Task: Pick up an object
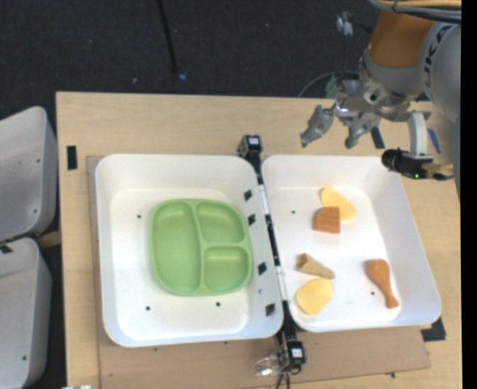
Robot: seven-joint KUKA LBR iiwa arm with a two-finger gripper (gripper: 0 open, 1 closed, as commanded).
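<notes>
Five food pieces lie in the right bin (401, 241), right of centre in the frame: a yellow slice (338, 203) touching an orange-brown block (327, 220), a tan wedge (313, 266) touching a second yellow slice (313, 296), and a drumstick (381, 281) apart near the right wall. I'd take the drumstick, being clear of the others. My gripper (333, 128) hangs at upper right, above the bin's far edge, fingers spread wide and holding nothing, I judge parked for an unobstructed view. The left bin (109, 217) carries a green divided tray (199, 245).
</notes>
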